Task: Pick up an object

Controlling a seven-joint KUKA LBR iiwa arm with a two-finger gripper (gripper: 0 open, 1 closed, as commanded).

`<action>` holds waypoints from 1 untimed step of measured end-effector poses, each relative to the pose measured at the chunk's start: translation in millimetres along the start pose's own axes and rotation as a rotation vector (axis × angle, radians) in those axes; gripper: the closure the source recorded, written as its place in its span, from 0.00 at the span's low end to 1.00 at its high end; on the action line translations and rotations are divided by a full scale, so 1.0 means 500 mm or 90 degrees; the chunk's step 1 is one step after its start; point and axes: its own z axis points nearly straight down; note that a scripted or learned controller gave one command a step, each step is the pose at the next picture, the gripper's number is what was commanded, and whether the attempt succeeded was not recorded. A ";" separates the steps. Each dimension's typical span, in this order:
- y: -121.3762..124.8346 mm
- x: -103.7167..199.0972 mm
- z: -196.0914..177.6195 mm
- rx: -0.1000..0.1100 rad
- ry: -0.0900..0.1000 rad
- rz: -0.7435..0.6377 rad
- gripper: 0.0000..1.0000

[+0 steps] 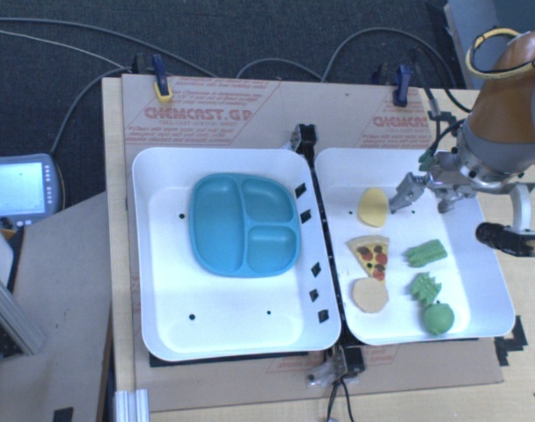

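Dark carpet surrounds a plywood counter [250, 104] that carries two shallow white bins side by side. On the left, one bin [162, 306] holds a blue divided plate [244, 224] lying flat near its middle. On the right, the other bin [483, 280] holds the small objects: a yellow lemon-shaped piece [372, 207] near the upper left, a pizza slice [371, 257] below it, a round tan cookie [370, 296] just beneath the slice, a green ridged piece [425, 253] to the right, a green leafy piece [424, 286] under that, and a green ball [438, 317] at the bottom. Over the right bin's upper part, the grey arm with its orange band reaches in from the right. Its jaws [426, 197] stand spread apart with nothing between them, one finger tip just beside the lemon-shaped piece. A small screen [17, 185] sits off to the left of the counter.
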 end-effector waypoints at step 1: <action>0.006 0.001 -0.017 -0.009 -0.001 -0.002 0.00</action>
